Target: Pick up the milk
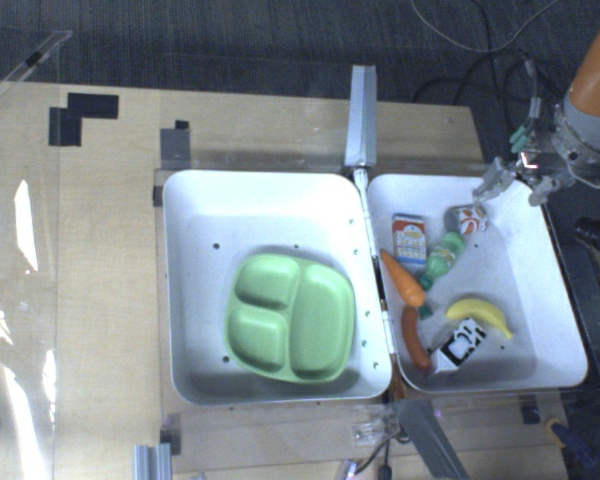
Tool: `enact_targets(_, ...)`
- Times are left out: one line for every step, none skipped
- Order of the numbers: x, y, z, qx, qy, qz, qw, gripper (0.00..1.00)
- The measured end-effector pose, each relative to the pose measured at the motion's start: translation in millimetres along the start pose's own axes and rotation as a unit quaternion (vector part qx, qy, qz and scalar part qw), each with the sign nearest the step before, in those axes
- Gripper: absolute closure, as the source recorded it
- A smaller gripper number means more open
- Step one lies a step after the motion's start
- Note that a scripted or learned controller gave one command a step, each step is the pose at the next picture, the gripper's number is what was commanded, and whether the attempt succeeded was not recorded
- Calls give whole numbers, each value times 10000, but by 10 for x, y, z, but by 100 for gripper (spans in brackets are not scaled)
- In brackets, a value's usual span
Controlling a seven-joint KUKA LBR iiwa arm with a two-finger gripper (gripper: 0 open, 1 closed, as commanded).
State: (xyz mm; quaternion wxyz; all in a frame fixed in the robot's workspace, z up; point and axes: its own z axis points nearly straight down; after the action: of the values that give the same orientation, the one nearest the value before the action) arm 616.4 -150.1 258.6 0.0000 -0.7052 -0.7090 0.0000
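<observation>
Two shallow white bins are sitting side by side on the bench, and the right bin point(565, 298) is serving here as the landmark for every position given. The left bin point(180, 268), lying just beside it across the shared divider, is holding a green sectioned plate point(292, 317). The grey arm point(595, 108) with its orange band is reaching in over the right bin's far right corner, and the gripper point(513, 180) is hanging above that bin's far rim, touching nothing and carrying nothing; whether its fingers are spread or pressed together cannot be told at this resolution. The milk point(409, 241), a small upright-printed carton, is lying in the far left part of the right bin, well apart from the gripper. The main risk appears to be crowding: a green bottle point(441, 261) is lying just beside the milk, a small can point(469, 219) is resting between the milk and the gripper, and an orange carrot point(403, 280) is sitting near the carton's near edge, so a descending gripper is likely to be striking or seizing a neighbour instead. The banana point(479, 317), a black-and-white box point(460, 345) and a reddish sausage-like item point(413, 338) are occupying the bin's near half, away from the likely path.
</observation>
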Motion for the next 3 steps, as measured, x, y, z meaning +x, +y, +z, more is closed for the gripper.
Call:
enact_targets(47,82,1003,6,4,-650,9979,0)
enact_targets(-383,325,1724,-43,-8,-741,9972,0)
enact_targets(-382,340,1632,-49,-4,-748,9972,100)
